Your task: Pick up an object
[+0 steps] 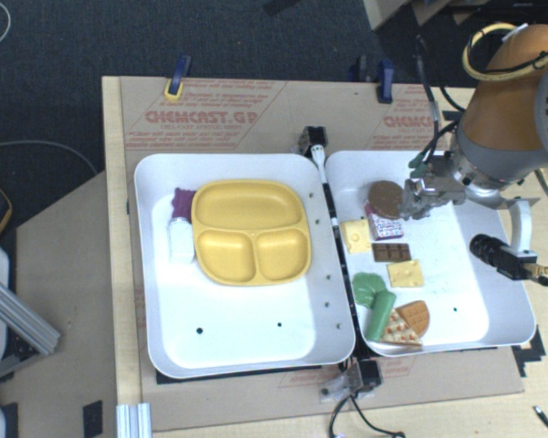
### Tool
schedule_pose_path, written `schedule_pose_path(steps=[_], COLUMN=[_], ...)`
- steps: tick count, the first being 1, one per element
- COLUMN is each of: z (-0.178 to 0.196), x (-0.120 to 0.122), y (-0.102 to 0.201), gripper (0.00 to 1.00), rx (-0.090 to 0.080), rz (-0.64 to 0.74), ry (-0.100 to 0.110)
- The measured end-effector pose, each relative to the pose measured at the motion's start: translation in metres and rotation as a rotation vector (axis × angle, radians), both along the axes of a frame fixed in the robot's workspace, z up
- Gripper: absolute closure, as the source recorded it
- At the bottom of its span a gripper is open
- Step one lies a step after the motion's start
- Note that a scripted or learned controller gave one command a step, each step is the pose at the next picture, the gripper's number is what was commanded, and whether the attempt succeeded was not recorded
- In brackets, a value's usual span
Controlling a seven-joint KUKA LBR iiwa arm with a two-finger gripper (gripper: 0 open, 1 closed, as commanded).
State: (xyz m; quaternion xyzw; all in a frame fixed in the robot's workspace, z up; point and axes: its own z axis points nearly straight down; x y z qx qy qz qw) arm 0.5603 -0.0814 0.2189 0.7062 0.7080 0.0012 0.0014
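In the camera view you have the gripper (pixel 418 192) low over the far part of the right bin (pixel 493 322), reaching in from the right with the orange-banded arm (pixel 511 89) above it. It sits just beside the brown round cookie (pixel 384 197), on that piece's right edge, and may be touching it; you cannot tell from here how far the gripper is spread, nor whether anything is caught in it, so treat the grasp as unproven.

Your candidates lie in a loose column down the left half of that bin: the cookie at the far end, a small dark packet (pixel 384 226) just below it, a pale yellow cheese square (pixel 355 236) near the divider, a chocolate bar (pixel 391 252), a second cheese slice (pixel 404 273), then a green pepper (pixel 374 299) touching a waffle piece (pixel 406 324) at the near end. The left bin (pixel 164 336) carries a yellow divided plate (pixel 251 229) with a purple item (pixel 182 203) and a white bottle (pixel 179 241) beside it.

You appear to be at the approach or grasp step. Next, confirm a closure on the cookie, then lift straight and watch whether it rises with you.
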Motion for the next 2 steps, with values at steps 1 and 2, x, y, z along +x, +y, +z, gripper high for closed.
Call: schedule_pose_path(steps=[1,2], z=[-0.001,0.016], x=[-0.012,0.000], y=[-0.009,-0.007], gripper=[1.00,1.00], rx=[0.001,-0.001], rz=[-0.004,-0.001], ry=[0.007,-0.001])
